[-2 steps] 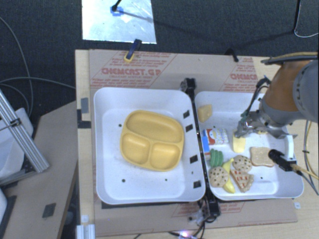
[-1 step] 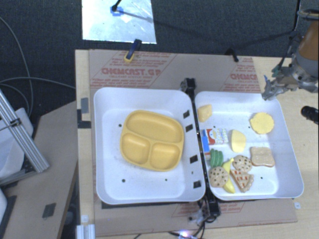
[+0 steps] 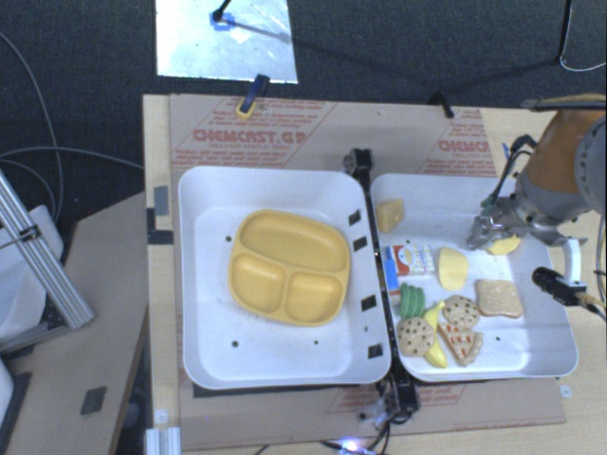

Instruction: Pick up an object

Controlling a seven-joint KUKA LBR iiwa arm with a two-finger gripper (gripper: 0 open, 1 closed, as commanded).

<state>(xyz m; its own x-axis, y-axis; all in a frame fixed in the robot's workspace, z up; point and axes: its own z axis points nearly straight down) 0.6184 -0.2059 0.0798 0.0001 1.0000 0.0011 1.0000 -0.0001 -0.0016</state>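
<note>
My gripper (image 3: 487, 227) hangs low over the back right part of the right bin (image 3: 555, 354), at the end of the grey arm with its orange band (image 3: 560, 150). A small yellow piece (image 3: 506, 245) lies just to its right, close to the tip or touching it. Nearby lie a pale yellow round fruit (image 3: 453, 268), a slice of bread (image 3: 499, 298), a red and white carton (image 3: 411, 258) and a cheese wedge (image 3: 390, 214).
The left bin (image 3: 204, 282) holds a yellow divided plate (image 3: 289, 265). At the right bin's front are a green item (image 3: 412, 300), two cookies (image 3: 414, 335), a toast triangle (image 3: 464, 346) and a yellow piece (image 3: 435, 354). A black divider (image 3: 372, 254) separates the bins.
</note>
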